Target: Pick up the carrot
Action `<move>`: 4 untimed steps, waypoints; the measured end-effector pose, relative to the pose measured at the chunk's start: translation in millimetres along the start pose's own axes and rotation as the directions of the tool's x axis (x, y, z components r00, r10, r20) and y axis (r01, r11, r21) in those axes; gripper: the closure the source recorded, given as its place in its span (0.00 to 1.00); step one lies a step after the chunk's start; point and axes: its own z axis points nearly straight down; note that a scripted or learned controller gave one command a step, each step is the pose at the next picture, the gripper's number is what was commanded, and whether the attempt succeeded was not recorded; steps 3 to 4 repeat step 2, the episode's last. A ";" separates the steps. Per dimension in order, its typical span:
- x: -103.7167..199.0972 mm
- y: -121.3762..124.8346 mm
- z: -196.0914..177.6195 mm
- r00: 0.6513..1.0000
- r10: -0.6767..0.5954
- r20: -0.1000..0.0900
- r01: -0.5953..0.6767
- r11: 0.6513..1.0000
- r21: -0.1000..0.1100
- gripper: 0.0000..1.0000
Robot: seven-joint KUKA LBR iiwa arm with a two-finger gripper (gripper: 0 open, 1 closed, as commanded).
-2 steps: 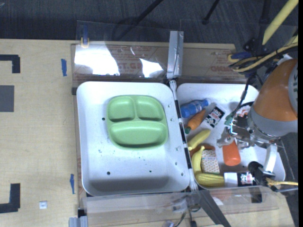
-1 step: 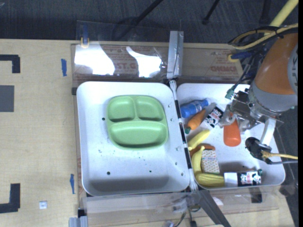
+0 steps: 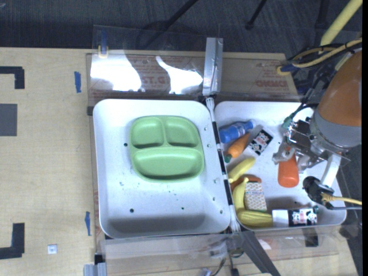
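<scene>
Two shallow white bins sit side by side. One orange tapered carrot [image 3: 236, 146] lies in the right-hand bin [image 3: 270, 111], beside a blue bottle [image 3: 233, 131]. Over that bin, the gripper [image 3: 290, 157] clasps an orange cylinder [image 3: 288, 172] between its fingers. Label writing stays unreadable.

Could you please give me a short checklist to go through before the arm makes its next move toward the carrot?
1. Carrot located: ok, it lies in the right bin near the left wall.
2. Carrot free to grasp: not ok, it touches the blue bottle and a banana lies close by.
3. End effector over the carrot: not ok, it sits to the right, by the orange cylinder.
4. Finger state: cannot tell.
5. Path from end effector to carrot: cannot tell, a small black-and-white card lies between.
</scene>
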 end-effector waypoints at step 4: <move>57.0 -20.9 -21.5 1.000 0.028 0.001 -0.028 1.000 0.000 1.00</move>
